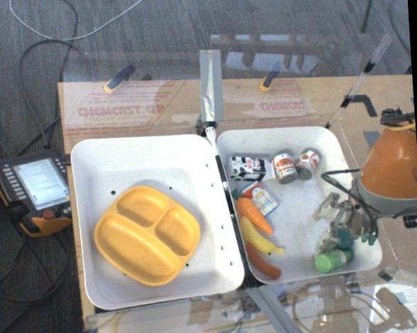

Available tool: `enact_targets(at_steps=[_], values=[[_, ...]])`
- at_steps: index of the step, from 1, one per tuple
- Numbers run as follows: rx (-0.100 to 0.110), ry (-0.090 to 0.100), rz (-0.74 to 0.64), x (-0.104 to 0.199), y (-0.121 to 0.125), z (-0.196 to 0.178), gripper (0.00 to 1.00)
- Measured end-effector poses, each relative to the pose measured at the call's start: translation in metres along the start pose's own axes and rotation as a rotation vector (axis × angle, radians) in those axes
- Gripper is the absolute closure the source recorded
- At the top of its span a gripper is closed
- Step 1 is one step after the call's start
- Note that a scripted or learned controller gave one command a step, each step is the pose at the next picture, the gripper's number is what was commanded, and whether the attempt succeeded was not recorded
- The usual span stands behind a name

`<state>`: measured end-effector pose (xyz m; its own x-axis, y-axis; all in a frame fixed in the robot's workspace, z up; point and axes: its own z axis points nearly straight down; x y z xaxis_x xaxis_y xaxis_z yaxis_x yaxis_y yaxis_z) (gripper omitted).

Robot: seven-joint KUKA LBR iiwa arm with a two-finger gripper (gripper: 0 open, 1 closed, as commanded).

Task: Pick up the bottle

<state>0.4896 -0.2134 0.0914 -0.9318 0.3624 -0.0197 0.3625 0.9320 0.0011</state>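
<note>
The bottle (332,260) is green with a darker teal top. It lies on its side in the near right corner of the right bin (292,138). My gripper (340,223) hangs just above and behind it, at the end of the orange-banded arm (392,167) that comes in from the right. The gripper's lower parts overlap the bottle's teal end, and I cannot tell whether they touch it.
The right bin also holds two small cans (296,165), a black-and-white carton (248,167), a small packet (266,201), a carrot (254,214), a banana (260,239) and a red sausage-like piece (264,264). A yellow divided plate (148,235) lies in the left bin (94,156).
</note>
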Motion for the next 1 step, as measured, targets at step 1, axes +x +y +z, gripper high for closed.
enact_targets(at_steps=[1], values=[[-0.002,-0.003,0.0,-0.0011,0.0017,-0.0103,1.0]])
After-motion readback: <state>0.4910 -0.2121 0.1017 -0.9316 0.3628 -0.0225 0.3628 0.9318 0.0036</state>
